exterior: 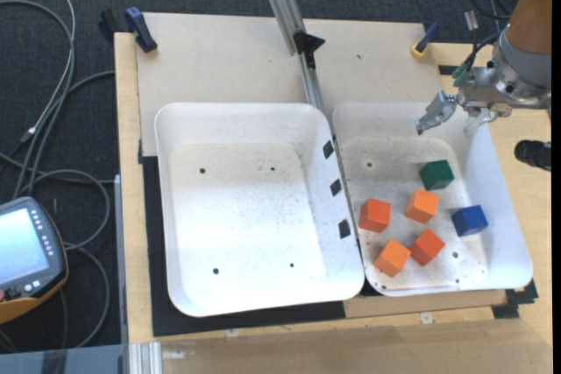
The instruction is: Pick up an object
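My hand hung over the far edge of the right bin, above its back wall, with the fingers spread apart and nothing between them. One finger angled down toward the bin floor; the other sat closer to the wrist.

All the candidate objects lay in the right bin, toward its near half. Green block closest to my hand, just below it in the view. Blue block near the right wall. Four orange blocks in a loose cluster: one at the left, one in the middle, two nearer the front, those two almost touching. Left bin held no blocks.

Judged step: approach, no grasp yet made. The green block looked the easiest target, standing apart from the others with room on both sides for the fingers. Next move would call for shifting toward the near side, centring over that block, turning the wrist to square the fingers with its faces, then descending before closing
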Robot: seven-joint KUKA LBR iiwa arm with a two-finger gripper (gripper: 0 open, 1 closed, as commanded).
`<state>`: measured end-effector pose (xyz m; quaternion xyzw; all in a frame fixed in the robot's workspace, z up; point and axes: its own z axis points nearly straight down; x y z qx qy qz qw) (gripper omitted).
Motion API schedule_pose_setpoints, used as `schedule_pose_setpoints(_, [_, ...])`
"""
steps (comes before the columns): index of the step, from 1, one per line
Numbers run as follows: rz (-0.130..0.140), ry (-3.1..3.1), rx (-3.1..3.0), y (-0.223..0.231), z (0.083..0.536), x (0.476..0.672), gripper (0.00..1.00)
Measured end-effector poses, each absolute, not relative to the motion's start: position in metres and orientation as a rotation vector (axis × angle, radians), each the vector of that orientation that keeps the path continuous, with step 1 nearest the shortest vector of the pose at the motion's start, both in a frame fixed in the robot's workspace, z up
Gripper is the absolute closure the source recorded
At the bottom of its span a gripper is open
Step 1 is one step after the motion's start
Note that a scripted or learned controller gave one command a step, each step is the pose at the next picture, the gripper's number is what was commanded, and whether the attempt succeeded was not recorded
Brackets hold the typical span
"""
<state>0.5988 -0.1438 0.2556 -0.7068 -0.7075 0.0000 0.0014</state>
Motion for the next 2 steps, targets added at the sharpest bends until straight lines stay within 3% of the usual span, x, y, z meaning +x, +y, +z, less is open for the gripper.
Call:
schedule_pose_setpoints(1, [0.008, -2.215, -2.220, -0.188, 0.119, 0.592, 0.00])
schedule_pose_setpoints(2, [0.004, -2.215, -2.218, -0.186, 0.098, 0.560, 0.00])
